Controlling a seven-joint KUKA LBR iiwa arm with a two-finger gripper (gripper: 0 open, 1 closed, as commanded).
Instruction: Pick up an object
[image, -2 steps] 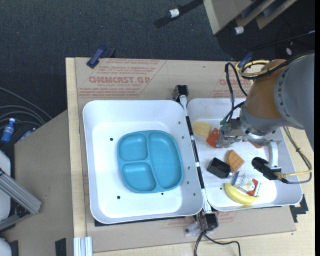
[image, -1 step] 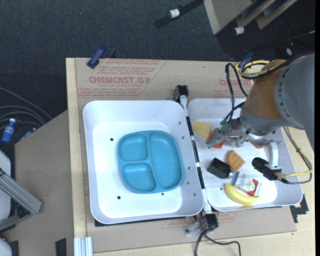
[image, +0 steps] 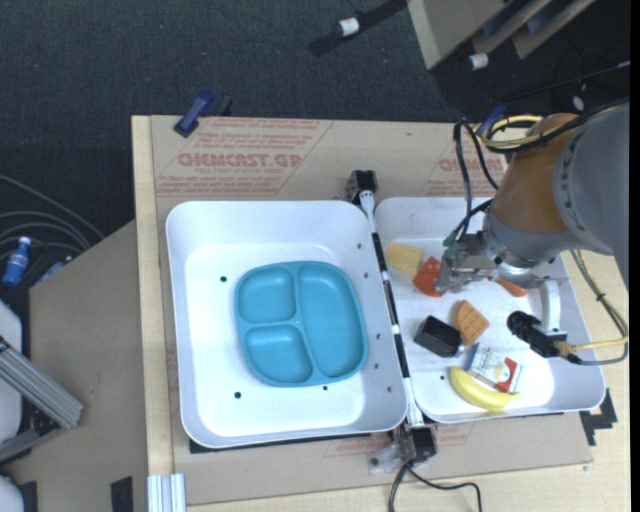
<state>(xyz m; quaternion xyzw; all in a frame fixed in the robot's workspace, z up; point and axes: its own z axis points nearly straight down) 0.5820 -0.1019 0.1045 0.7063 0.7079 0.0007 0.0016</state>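
Camera view, looking down at a slant on two shallow white bins side by side on a bench. Left bin holds a blue divided plate, approx. centred. Right bin holds the loose items: a pale yellow wedge near its upper left, a red-orange piece just beside it, a tan cracker-like square, a black block, a small printed packet, a banana along the front edge.

The grey arm w/ orange band reaches in from the right. Its gripper sits low over the right bin, just beside the red-orange piece. Can't tell whether it's released or clenched; nothing visibly lifted.

Step, as judged: the reach/descent onto a target, prob. the red-orange piece. Next move calls for settling squarely over it, closing, then lifting straight up clear of the yellow wedge.
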